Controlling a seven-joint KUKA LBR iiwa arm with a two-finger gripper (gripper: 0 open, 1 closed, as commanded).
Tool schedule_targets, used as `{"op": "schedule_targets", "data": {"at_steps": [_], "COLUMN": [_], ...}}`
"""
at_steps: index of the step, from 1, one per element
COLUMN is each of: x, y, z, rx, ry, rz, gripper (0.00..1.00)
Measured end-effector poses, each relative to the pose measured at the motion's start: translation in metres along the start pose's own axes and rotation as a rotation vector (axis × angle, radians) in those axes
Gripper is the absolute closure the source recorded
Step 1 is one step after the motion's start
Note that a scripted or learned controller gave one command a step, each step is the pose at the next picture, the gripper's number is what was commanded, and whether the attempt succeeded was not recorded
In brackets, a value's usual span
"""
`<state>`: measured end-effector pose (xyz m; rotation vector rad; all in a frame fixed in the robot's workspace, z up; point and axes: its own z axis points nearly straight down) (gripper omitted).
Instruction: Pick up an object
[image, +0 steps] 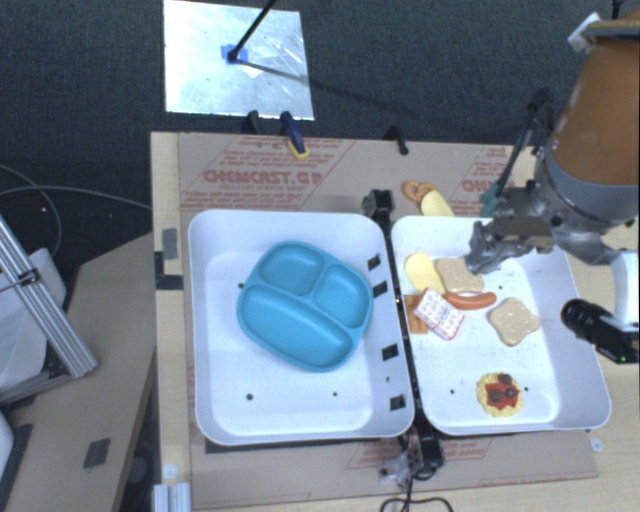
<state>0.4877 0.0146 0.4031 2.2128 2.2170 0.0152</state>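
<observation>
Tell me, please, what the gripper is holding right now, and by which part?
It cannot be told. The gripper sits low over the toast slice in the right bin, but no item shows between its tips.

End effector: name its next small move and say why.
Probably a short descent. The end effector hangs at the upper edge of the bread slice in the right bin, with the sausage just below it, and nothing is seen held.

We see toast slice (458, 274) and sausage (468, 299) crowded right under pincer (484, 256); open bin floor (560, 350) below-right of it.
</observation>
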Motion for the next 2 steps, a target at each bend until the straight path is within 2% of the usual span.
{"op": "schedule_targets", "data": {"at_steps": [1,2], "x": [0.0335,0.0317], "y": [0.0340,0.0339], "z": [0.0735,0.0696], "rx": [0.017,0.012], "ry": [0.000,0.000], "rz": [-0.005,-0.003], "gripper": [1.00,0.00]}}
